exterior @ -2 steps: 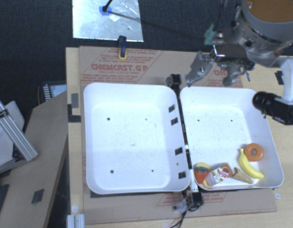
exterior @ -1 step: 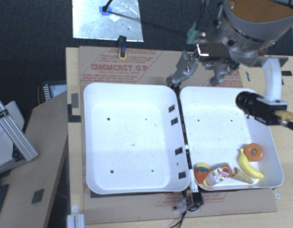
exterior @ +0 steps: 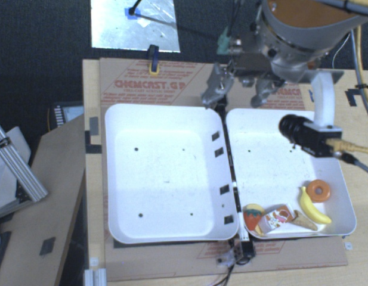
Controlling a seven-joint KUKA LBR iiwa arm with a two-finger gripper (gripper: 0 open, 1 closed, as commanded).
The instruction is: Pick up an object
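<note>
Several small objects lie along the near edge of the right bin (exterior: pixel 261 154): a yellow banana (exterior: pixel 313 206), an orange ring-shaped piece (exterior: pixel 318 190), a red and orange round fruit (exterior: pixel 253 216), a white and red packet (exterior: pixel 277 217) and a tan wedge (exterior: pixel 304 221). My gripper (exterior: pixel 238 93) hangs high over the far rim of the bins, near the divide between them. It is open, with bare cardboard showing between its grey fingers (exterior: pixel 215 90). It is far from the objects.
The left bin (exterior: pixel 163 171) lies beside the right one on a cardboard sheet (exterior: pixel 172 83). A black cylindrical device (exterior: pixel 304 134) on a white bracket (exterior: pixel 324 100) juts over the right bin's far right. A yellow clamp (exterior: pixel 154 61) stands behind the left bin.
</note>
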